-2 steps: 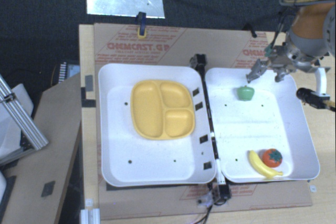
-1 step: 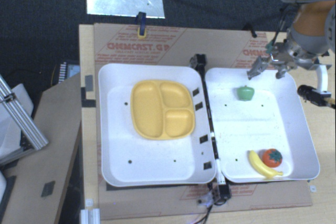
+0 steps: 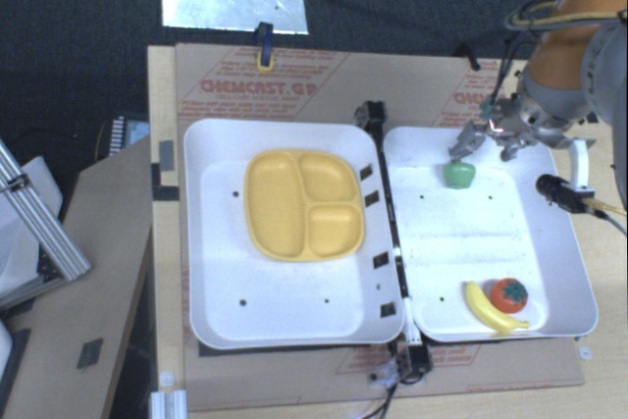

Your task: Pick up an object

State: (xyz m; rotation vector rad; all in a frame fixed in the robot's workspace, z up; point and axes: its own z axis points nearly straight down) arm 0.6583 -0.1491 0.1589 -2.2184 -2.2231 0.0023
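Camera view. Landmark for this report: the right-hand shallow white bin (image 3: 549,240).

Inside that bin, near its far edge, lies a small green rounded object (image 3: 459,175) — likely a toy fruit, resting free on the bin floor. At the bin's near corner sit a yellow plastic banana (image 3: 488,308) and a red-orange round toy fruit (image 3: 508,293), touching each other and well apart from the green piece.

The grey two-finger gripper (image 3: 494,143) hangs over the bin's far edge, just above and slightly right of the green object. Its fingers are spread apart with nothing between them; one finger (image 3: 468,142) reaches down close to the top of the green piece, though contact cannot be confirmed.

Judgement: the wrist is tilted inward from the bin's right side, which suits a descent onto the nearest item — the green object is the probable target. It is not yet grasped.

Left of that bin, a second white bin (image 3: 211,240) holds a yellow three-compartment plastic plate (image 3: 302,204), lying flat at its centre.
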